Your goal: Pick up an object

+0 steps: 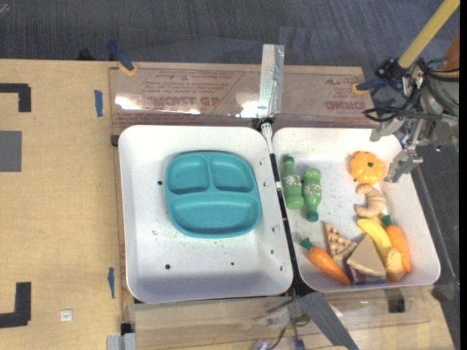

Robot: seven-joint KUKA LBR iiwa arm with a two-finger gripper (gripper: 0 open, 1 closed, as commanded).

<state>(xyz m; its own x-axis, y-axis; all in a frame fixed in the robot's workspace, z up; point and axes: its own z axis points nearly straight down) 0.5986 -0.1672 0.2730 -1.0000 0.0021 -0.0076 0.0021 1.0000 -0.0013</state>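
We see 2 white bins side by side on the bench. The left bin [146, 268] holds a teal divided plate [213, 193] with 3 compartments. The right bin [427, 265] holds the toy food: 2 green bottles [301, 189] lying together near its left wall, an orange pumpkin [365, 166] toward the far right corner, a beige knobbly piece [371, 203] just below it, and a crowded heap along the near edge with a banana [375, 232], a carrot [326, 262], a waffle-patterned slice [337, 240] and a tan wedge [367, 258].

The gripper [406, 159] hangs at the right bin's far right edge, just beside the pumpkin, with the cabled wrist above it. At this size we cannot tell how its tips are set. Nothing sits between them.

We judge this to be the approach step: no object is lifted, and every piece rests on the bin floor. The pumpkin is the nearest candidate and stands fairly clear of its neighbours except the beige piece. The next move likely calls for shifting left over a chosen object, descending straight, and closing around it. The heap by the near edge looks harder, since its pieces touch and overlap.
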